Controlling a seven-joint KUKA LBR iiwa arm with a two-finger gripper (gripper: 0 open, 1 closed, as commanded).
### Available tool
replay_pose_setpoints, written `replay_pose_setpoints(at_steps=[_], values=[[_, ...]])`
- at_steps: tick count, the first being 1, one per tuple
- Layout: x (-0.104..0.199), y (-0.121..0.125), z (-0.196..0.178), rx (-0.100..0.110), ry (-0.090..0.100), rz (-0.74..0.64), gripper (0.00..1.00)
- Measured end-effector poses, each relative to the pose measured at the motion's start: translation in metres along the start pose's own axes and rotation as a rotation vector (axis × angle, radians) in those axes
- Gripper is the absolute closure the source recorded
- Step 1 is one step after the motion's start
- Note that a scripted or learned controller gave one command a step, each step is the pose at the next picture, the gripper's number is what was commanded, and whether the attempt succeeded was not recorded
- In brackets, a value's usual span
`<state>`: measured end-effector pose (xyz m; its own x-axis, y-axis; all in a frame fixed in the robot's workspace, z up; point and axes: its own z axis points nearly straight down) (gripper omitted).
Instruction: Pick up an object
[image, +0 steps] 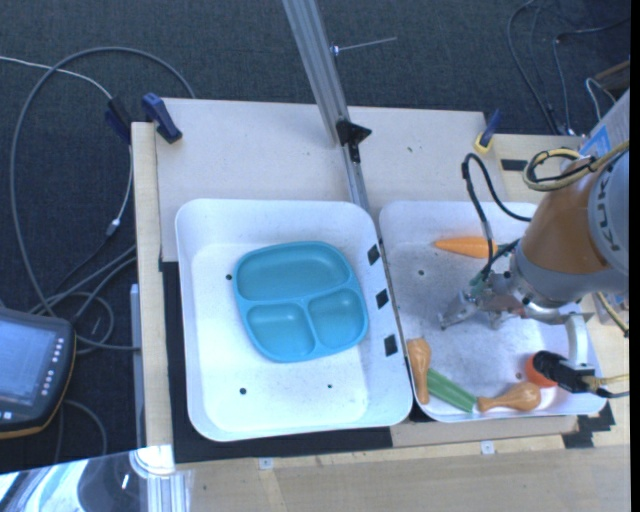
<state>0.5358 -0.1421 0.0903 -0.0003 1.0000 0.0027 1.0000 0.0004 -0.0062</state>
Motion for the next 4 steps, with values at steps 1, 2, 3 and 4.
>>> replay_pose_setpoints(at_steps=[1, 2, 3, 4], values=[[0.0, 0.002, -0.013, -0.007, -0.001, -0.001, 1.0], [-0.003, 0.003, -0.077, -0.013, -0.005, -0.001, 1.0], [0.002, 0.0, -0.123, -0.013, -0.004, -0.002, 1.0], [-0.002, -0.008, -0.175, -0.014, -0.005, -0.001, 1.0]])
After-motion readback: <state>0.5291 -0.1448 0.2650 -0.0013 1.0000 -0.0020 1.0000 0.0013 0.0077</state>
